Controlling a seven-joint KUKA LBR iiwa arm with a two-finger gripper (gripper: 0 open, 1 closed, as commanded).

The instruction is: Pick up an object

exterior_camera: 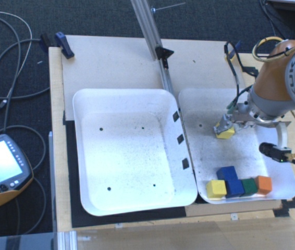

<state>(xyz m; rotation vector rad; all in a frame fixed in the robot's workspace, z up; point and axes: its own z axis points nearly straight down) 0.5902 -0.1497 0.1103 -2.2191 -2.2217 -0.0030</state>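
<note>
Claw (224, 129) sits in the right bin (205, 155), near the middle toward its far edge, clenched on a small yellow piece (225, 134) seen between the fingers, which looks raised off the floor. Judged step: grasp made, lift under way. Next move calls for a straight rise without losing the piece. Yellow cube (216, 188), blue block (231, 180), green cube (249, 186), orange cube (263, 184) sit along the bin's near edge.

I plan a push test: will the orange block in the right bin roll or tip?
The orange block looks cube-shaped with flat faces, so it would probably slide, not roll. It looks squat, so tipping seems unlikely. The green block right beside it would likely move too.
</note>
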